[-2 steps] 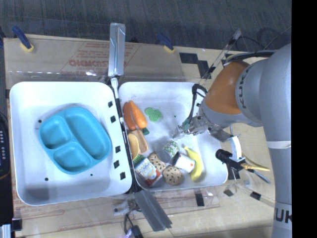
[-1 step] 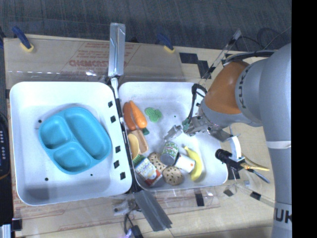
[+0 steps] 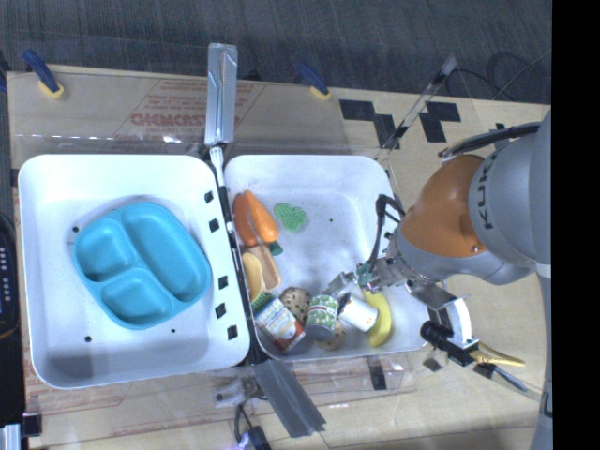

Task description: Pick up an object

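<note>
The gripper (image 3: pixel 361 277) sits low in the right bin (image 3: pixel 319 172), largely hidden under the arm's wrist (image 3: pixel 450 223), so I cannot tell whether it is open or closed. Just beside it lie a white cup (image 3: pixel 356 313) and a banana (image 3: pixel 380 319), whose long axis runs near-vertically in view. Further left are a can (image 3: pixel 322 314), a carrot (image 3: pixel 254 218) and a green leaf (image 3: pixel 291 217); a blue tray (image 3: pixel 141 262) fills the left bin (image 3: pixel 56 345).

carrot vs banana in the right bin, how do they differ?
The carrot is orange and straight; the banana is yellow and curved. The carrot lies against the bin's left wall by the divider, the banana near the front right corner, beside the hand. The carrot looks longer and thicker than the banana. Both are toy foods lying flat in the same white bin.
</note>
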